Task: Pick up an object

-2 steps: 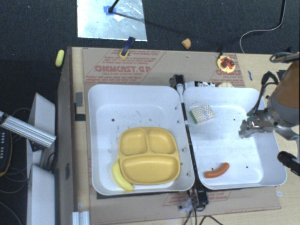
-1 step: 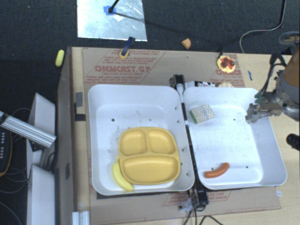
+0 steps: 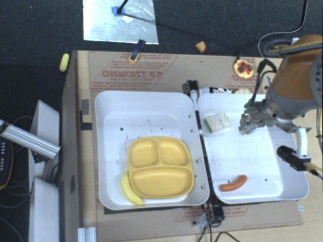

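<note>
Orange sausage (image 3: 233, 183) lying near-level, right end tipped up

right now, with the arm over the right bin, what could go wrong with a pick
The claw hangs over bare floor of the shallow white right bin, so closing here would likely grab nothing. The small patterned green-and-white packet lies flat, and fingers may slide over it. The orange sausage-shaped toy lies near the bin's front wall and may roll away when nudged.
</note>
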Controlling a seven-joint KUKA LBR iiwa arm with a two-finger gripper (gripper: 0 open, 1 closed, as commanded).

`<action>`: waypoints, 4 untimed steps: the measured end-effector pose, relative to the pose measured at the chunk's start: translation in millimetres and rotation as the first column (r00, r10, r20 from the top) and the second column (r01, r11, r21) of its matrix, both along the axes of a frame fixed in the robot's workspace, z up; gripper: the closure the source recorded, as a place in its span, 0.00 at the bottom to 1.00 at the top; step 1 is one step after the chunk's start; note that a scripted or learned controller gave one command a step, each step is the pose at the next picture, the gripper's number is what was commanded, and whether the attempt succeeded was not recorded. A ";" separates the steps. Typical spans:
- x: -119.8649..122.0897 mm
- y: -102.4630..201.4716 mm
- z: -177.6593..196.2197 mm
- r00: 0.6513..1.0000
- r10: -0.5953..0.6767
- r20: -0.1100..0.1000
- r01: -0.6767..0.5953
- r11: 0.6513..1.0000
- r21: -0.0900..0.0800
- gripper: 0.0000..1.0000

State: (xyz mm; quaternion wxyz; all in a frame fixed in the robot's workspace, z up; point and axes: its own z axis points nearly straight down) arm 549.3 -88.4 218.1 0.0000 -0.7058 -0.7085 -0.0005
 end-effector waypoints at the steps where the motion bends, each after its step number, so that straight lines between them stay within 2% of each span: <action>1: 21.5 -32.1 14.8 1.000 -0.002 0.002 0.002 1.000 -0.002 1.00; 2: 21.5 -31.9 14.7 1.000 -0.002 0.002 0.002 1.000 -0.002 0.00; 3: 73.5 -39.8 -128.6 1.000 -0.001 0.010 0.001 1.000 -0.004 0.00; 4: 89.9 -46.0 -128.4 1.000 0.002 0.005 -0.002 1.000 0.001 0.00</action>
